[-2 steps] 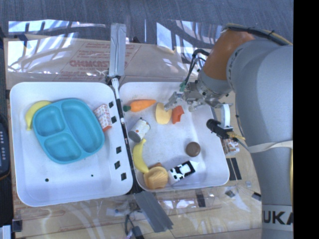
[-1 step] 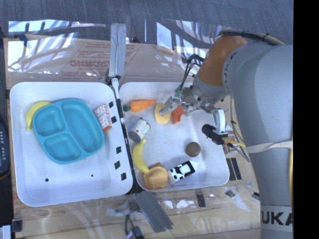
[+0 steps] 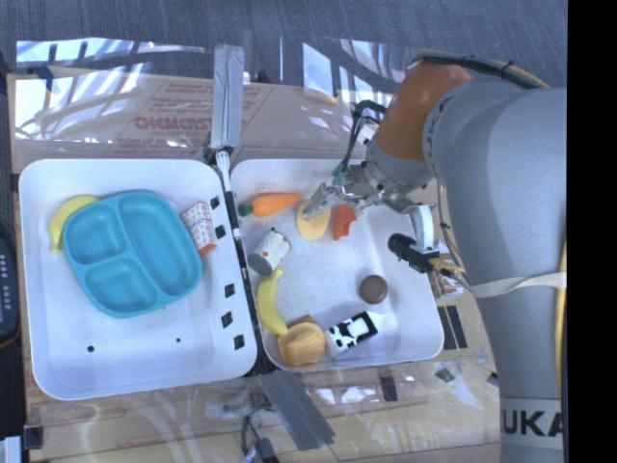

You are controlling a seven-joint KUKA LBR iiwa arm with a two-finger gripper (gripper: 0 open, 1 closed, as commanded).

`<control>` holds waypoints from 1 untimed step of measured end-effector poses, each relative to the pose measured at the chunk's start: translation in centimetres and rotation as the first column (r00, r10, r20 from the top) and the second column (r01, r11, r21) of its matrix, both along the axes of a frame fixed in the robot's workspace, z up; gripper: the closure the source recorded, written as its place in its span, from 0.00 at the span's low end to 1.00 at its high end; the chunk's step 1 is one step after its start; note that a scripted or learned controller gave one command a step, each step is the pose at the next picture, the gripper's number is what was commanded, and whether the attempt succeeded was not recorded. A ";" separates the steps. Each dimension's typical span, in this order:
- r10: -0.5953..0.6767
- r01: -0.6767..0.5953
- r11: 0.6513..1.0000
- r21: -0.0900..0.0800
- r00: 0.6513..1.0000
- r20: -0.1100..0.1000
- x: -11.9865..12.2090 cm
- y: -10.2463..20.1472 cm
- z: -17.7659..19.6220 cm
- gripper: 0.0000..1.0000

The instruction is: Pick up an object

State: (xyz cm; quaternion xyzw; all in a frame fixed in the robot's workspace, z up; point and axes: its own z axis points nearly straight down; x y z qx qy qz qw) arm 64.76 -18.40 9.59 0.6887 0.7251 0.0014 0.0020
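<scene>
The tool (image 3: pixel 328 201) is hanging low in the right bin (image 3: pixel 410 331), its fingers spread and gripping nothing; a pale yellow rounded piece (image 3: pixel 311 225) is lying just beneath it, an orange-red chunk (image 3: pixel 343 220) sitting beside; a smooth tapered carrot (image 3: pixel 273 204) is resting nearby.

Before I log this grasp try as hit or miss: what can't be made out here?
- Gripper fingers: the wrist covers them in the camera view, so open or shut is unclear.
- Pale yellow piece and orange piece: partly under the gripper; contact can't be judged.
- Banana in the left bin: the blue tray hides most of it.
- Carton label: too small to read.
</scene>
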 end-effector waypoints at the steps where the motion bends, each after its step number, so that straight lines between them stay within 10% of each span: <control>1: 0.003 -0.004 1.000 0.001 1.000 0.005 0.2 0.1 1.3 1.00</control>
